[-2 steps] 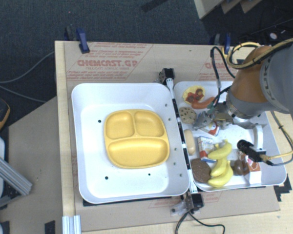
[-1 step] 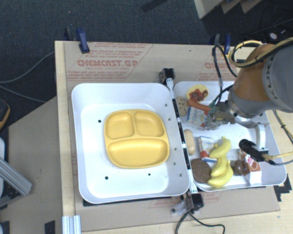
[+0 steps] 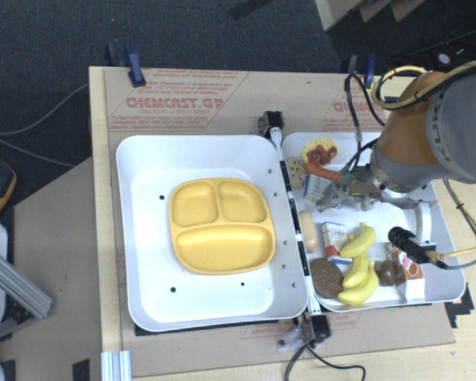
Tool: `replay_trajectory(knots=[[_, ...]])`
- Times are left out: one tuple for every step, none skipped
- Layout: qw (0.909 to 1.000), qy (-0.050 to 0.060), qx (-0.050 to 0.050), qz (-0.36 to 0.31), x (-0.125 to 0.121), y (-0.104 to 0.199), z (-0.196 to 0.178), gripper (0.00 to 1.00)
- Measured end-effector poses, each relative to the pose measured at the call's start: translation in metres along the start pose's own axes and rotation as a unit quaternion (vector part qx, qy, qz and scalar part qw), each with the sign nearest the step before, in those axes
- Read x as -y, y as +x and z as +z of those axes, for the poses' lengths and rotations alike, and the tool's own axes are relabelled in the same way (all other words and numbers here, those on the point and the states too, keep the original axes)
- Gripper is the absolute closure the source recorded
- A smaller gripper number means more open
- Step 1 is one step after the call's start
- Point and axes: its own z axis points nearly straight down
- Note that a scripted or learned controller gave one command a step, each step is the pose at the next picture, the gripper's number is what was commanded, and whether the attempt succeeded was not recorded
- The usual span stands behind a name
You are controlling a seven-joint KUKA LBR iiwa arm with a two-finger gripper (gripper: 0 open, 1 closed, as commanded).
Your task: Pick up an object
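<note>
My claw point(image 3: 333, 197) hangs low over the far left of the right bin point(image 3: 448, 290), and I cannot tell how it is set. The bananas point(image 3: 358, 268) lie nearer, so I should centre over one item before closing.

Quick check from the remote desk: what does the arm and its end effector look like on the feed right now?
The arm is a thick, rounded grey body with an orange band above the wrist. Black and yellow cables loop beside it near the top. The end effector is a small, grey metal assembly at the tip, over the right bin; its finer details are too small to tell.
</note>
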Motion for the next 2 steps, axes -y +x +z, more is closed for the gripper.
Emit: replay_trajectory(knots=[[1.0000,0.004,-0.001,0.002,0.064,-0.020,0.011,0.00],[1.0000,-0.003,0.002,-0.001,-0.046,-0.055,0.009,0.00]])
